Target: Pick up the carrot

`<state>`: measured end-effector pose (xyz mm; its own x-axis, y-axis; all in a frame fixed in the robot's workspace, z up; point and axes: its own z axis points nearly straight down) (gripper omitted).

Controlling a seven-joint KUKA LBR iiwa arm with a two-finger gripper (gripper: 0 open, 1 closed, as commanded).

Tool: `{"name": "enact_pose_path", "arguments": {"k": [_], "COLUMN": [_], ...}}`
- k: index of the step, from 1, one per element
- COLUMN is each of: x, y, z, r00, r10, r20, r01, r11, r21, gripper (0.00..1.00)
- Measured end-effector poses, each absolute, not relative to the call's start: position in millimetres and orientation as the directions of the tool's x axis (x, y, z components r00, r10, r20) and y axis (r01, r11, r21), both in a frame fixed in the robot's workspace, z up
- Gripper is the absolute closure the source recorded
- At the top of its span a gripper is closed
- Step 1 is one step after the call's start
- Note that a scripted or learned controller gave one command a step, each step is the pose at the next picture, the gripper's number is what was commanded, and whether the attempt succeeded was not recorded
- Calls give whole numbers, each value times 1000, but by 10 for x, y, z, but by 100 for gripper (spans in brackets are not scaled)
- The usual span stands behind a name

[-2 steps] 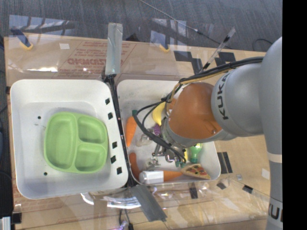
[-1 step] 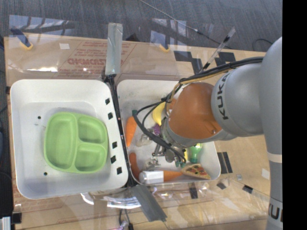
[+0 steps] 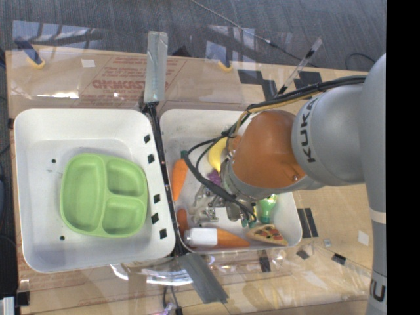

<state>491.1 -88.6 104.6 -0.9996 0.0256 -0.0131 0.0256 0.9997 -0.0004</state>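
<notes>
An orange carrot (image 3: pixel 178 179) lies lengthwise along the left wall of the right bin (image 3: pixel 197 120). A second long orange piece (image 3: pixel 231 239) lies by the bin's front wall, next to a white object (image 3: pixel 201 237). My gripper (image 3: pixel 220 207) is low in the middle of the right bin, just right of the carrot and above the second orange piece. The orange wrist band and the grey arm hide much of the bin behind it. I see nothing held in the gripper.
A green divided plate (image 3: pixel 105 194) lies in the left bin (image 3: pixel 39 130). In the right bin, around the gripper, are a yellow piece (image 3: pixel 218 153), a purple bit (image 3: pixel 214 176), a green item (image 3: pixel 267 207) and a toy pizza slice (image 3: pixel 266 233).
</notes>
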Motion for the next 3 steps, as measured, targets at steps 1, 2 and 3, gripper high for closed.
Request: {"name": "enact_pose_path", "arguments": {"k": [1,2,3], "x": [4846,4980,4914], "y": [148,-442,-456], "z": [1942,1924,2268], "r00": [-992,-944,-794], "r10": [-127,-329,-608], "r20": [-6,-4,-5], "r01": [-127,-329,-608], "r11": [992,944,794], "r21": [1,-2,-3], "gripper": [100,100,100]}}
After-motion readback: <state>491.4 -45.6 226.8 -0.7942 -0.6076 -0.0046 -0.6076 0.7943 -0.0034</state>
